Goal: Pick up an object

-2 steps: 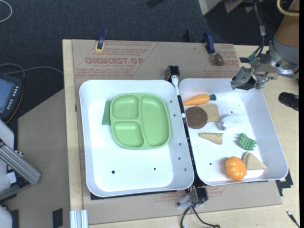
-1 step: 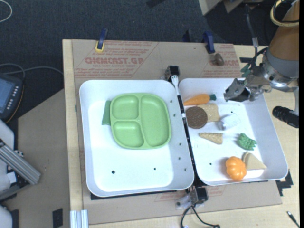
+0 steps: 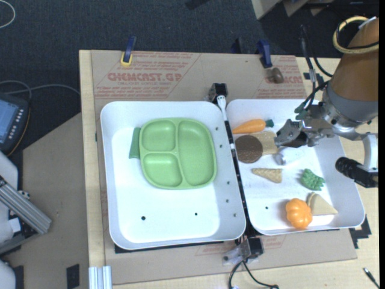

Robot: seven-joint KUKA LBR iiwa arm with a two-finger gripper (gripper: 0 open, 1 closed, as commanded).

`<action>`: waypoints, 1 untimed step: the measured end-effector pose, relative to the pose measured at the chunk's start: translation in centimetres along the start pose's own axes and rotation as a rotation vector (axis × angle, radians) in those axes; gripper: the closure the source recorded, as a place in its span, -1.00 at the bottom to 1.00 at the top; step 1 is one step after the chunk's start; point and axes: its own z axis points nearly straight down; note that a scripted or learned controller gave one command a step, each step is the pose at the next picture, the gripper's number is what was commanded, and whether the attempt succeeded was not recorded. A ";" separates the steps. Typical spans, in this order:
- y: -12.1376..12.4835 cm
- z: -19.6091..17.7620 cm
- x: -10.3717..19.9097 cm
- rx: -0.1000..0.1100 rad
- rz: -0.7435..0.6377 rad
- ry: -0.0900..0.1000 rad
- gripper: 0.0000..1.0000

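1. Camera view: gripper (image 3: 287, 138) low in right bin (image 3: 343, 217), just beside brown cookie (image 3: 248, 149); finger state cannot be told.
2. Cookie round, dark brown, flat, near bin's left wall, below carrot (image 3: 249, 126).
3. Elsewhere in that bin: wedge (image 3: 268, 174), broccoli (image 3: 312, 179), orange pepper (image 3: 298, 213).
4. Left bin (image 3: 168, 230): green plate (image 3: 178, 152).

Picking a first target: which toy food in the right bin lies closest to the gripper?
The brown round cookie, just left of the gripper; the carrot, wedge and broccoli lie farther off.

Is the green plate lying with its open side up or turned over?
Open side up. The green plate shows three hollow compartments facing the camera, flat in the left bin.
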 end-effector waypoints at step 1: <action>-2.9 1.2 3.3 0.001 0.000 0.000 1.00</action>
